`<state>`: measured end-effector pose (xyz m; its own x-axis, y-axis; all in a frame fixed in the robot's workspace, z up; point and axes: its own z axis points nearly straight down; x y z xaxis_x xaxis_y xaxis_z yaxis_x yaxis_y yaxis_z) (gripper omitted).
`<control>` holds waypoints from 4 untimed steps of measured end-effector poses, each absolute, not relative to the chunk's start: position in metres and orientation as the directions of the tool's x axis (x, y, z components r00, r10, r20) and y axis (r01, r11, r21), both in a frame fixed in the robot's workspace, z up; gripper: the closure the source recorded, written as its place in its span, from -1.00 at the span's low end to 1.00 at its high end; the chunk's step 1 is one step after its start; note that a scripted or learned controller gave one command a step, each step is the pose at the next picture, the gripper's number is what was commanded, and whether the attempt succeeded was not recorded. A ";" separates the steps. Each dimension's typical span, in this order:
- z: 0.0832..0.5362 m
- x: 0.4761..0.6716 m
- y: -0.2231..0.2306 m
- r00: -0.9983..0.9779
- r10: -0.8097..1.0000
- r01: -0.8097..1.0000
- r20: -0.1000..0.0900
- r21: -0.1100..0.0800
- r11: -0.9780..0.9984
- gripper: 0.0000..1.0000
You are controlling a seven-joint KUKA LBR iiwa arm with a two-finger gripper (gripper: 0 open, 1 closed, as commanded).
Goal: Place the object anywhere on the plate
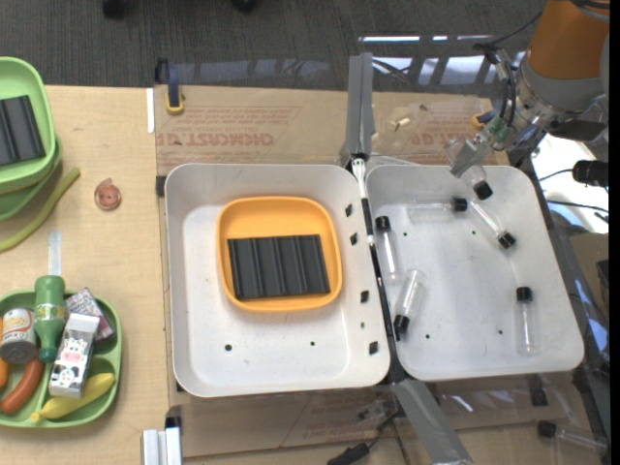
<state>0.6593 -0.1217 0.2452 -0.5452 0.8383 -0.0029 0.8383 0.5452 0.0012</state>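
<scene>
**A:** What's nearest, starting at the left?

**B:** A green tray of toy food, well left of the plate and closer to the camera. Then come the near rims of the two bins. The left bin holds the orange plate, set toward its far side. Bare white floor runs all round the plate, with the widest strip on the near side.

**A:** Is there anything on the plate?

**B:** One dark ribbed block lies flat on it and covers most of its middle. Only the rim and a narrow margin stay bare.

**A:** And to the right of the plate?

**B:** The right bin holds the tubes, clear with black caps. I count five lying flat:
- one along the bin wall nearest the plate
- one just beside it, on the near side
- one toward the far side
- one at a slant
- one furthest right

The middle of that bin floor is open.

**A:** Where's the gripper?

**B:** The gripper hangs over the right bin's far rim, well right of the plate. A sixth black cap sits just under it. The far tube and the slanted tube lie close below it. I cannot tell whether it is open or closed, or whether it has hold of anything.
</scene>
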 end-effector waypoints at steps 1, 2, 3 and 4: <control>0.270 0.660 -0.126 -0.723 0.691 0.691 -0.005 0.003 0.723 1.00; 0.274 0.651 -0.157 -0.796 0.605 0.605 -0.004 0.001 0.796 1.00; 0.293 0.649 -0.178 -0.839 0.544 0.544 -0.005 0.001 0.839 1.00; 0.316 0.651 -0.222 -0.915 0.403 0.403 -0.006 0.001 0.915 1.00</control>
